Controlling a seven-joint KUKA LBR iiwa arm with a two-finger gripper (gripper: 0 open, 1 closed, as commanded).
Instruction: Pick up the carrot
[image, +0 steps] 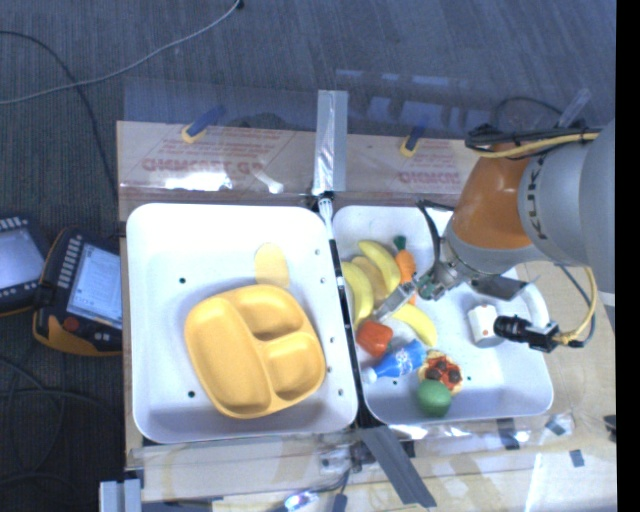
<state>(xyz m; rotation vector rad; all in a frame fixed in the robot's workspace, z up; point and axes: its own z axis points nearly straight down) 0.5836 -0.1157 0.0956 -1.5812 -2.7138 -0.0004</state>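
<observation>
Grey and orange, the arm (520, 205) is reaching in from the right of the frame and bending down over the right bin (520, 395), with the gripper (398, 297) pointing toward the pile of toy food along that bin's left side. From this slanted view I cannot tell how the gripper is set, since its tip is small and lying against the fruit; nothing can be seen held in it.

Just above and right of the tip, the carrot (404, 265) is lying in the upper left part of the right bin, orange with a small green top, close beside the yellow bananas (372, 270). The tip seems to be sitting beside the carrot, nearer the bananas, not around it. Another banana (418, 323) is lying just below the gripper. Lower in the pile are a red-orange piece (374, 337), a blue and white item (400, 360), a small multicoloured item (441, 371) and a green ball (433, 398) near the bin's bottom edge.

Farther out, in the left bin (160, 250), a yellow divided tray (255, 348) is sitting in the middle, with a pale yellow piece (271, 264) just above it. At the far left of the frame a handheld pendant (82, 295) is resting on the dark floor.

As for progress, the approach looks largely made, but the carrot is lying in the bin, so the grasp and the lift are both left to do. The crowding by the bananas could make a clean grip hard.
</observation>
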